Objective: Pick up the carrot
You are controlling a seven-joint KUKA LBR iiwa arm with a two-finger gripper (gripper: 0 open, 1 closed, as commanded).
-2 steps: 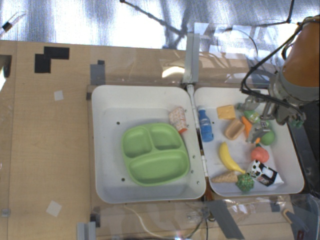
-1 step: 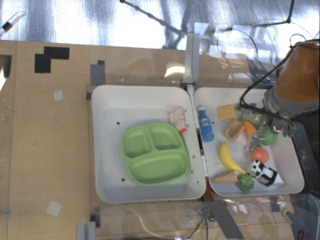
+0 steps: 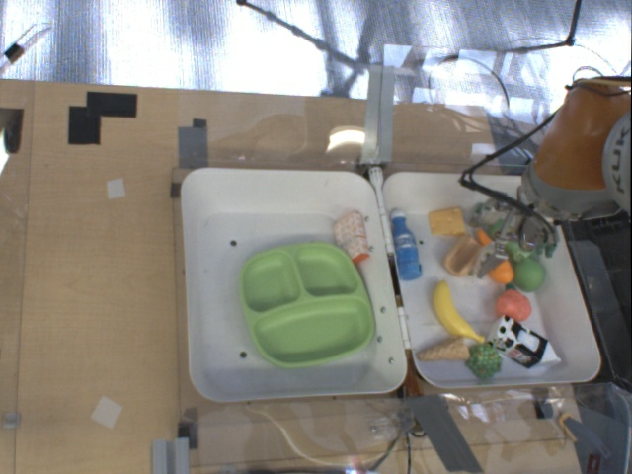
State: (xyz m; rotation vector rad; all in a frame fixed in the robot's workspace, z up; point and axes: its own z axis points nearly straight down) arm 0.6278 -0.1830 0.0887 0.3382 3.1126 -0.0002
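Reaching for the carrot (image 3: 483, 236) is judged to be the step in hand. It is seen as a small orange bit in the right bin (image 3: 585, 363), just beside the gripper (image 3: 512, 235). Whether it is gripped cannot be told. A firm hold is needed next, then a lift. A green plate (image 3: 308, 304) is kept in the left bin (image 3: 212, 363)

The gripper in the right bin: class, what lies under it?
Under the gripper an orange piece, possibly the carrot, and a green ball show; anything directly beneath is covered.
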